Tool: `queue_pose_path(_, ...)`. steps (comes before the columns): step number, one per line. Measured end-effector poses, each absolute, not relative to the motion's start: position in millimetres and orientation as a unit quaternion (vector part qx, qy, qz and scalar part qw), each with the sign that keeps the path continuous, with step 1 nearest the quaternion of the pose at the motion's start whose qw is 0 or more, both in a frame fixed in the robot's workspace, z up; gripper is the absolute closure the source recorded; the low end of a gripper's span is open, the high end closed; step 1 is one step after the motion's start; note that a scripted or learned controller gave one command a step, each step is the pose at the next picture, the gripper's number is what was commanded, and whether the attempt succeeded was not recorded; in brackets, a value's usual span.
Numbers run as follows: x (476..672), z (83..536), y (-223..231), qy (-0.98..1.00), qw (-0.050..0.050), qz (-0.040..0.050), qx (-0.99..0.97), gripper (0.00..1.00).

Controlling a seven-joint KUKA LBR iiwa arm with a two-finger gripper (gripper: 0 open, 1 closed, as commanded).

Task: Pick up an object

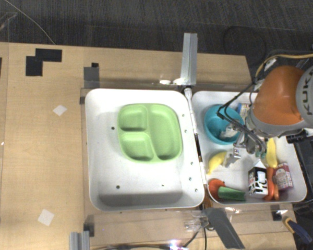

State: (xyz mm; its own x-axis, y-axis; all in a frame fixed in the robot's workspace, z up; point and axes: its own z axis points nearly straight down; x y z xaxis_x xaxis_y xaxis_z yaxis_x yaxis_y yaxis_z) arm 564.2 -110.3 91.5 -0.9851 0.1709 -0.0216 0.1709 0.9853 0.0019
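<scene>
My gripper (236, 154) hangs low in the right bin (298, 190), below the orange wrist band (277, 97). Its tips sit just right of a small yellow fruit-shaped toy (215, 161) and below a teal bowl (217, 123). The arm's body hides part of the bowl. Nothing shows between the fingers. A green cylinder with a red-orange piece (227, 191) lies at the bin's front. A black-and-white carton (257, 181), an orange stick (271, 184), a yellow banana-like piece (272, 153) and a pink packet (283, 176) lie to the right.
The left bin (101, 191) holds a green divided plate (147, 132). A metal post (189, 59) rises behind the wall between the bins. Wooden benchtop (36, 139) spreads to the left. Cables loop near the arm at the right.
</scene>
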Motion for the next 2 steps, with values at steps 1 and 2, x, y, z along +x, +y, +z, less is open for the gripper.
queue_pose_path(1,525.4,91.9,-82.5,0.986,0.012,0.0007,0.168,0.0)
queue_pose_path(2,618.0,109.7,-97.7,0.966,0.006,0.001,0.258,0.0)
